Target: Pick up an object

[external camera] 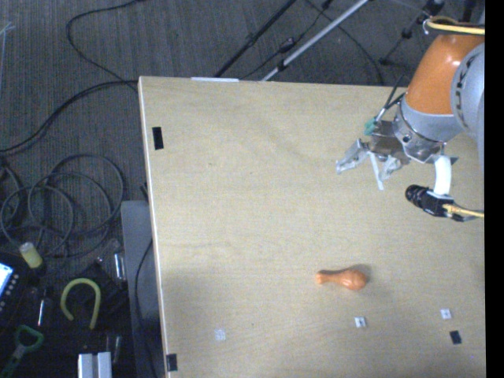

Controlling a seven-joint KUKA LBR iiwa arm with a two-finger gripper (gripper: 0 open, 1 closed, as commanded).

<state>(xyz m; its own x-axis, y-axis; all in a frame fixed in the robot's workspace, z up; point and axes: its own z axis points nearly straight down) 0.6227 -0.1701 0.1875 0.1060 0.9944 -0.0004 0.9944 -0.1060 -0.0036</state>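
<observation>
Nearest me an orange gourd-shaped toy (344,278) lies on the bare wooden bench (236,211), a few small tags (360,321) beside it too tiny to read, and farther back on the right the gripper (364,166) hangs above the wood, fingers spread, holding nothing.

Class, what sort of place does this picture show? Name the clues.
Probably a robotics lab or test workshop: a robot arm with a claw over a plain wooden bench, loose cables on carpet, and tripod legs.
</observation>
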